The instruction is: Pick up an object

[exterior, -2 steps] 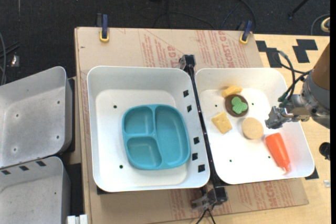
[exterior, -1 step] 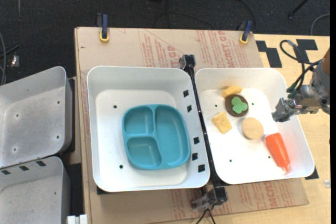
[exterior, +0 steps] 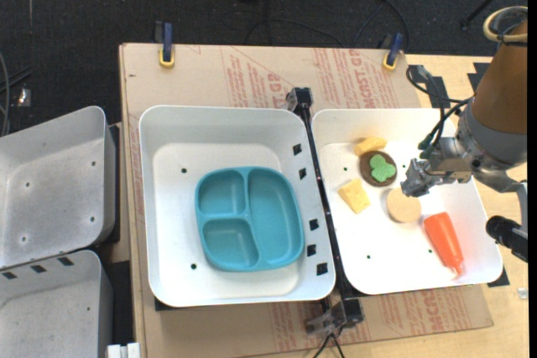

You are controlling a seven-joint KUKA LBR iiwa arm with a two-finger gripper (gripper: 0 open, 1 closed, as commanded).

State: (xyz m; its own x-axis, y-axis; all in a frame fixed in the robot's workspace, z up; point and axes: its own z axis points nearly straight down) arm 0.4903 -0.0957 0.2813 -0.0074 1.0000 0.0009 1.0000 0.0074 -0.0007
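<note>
The gripper [exterior: 414,180] hangs low over the right bin [exterior: 394,277], its dark tip just above a round tan piece [exterior: 404,207] lying at about six o'clock from it. At nine o'clock sits a brown disc with green topping [exterior: 379,168], with a yellow piece [exterior: 370,146] touching its upper edge. A yellow block [exterior: 355,197] lies at eight o'clock, and an orange bottle [exterior: 444,241] at five o'clock, tilted, near the bin's right rim. The left bin [exterior: 168,130] holds a teal divided tray [exterior: 249,218]. Both bins rest on a cardboard-covered bench [exterior: 243,67] clipped at its far edge, with dark floor and cables beyond. Whether the gripper is spread or closed cannot be told, nor whether it touches anything.
</note>
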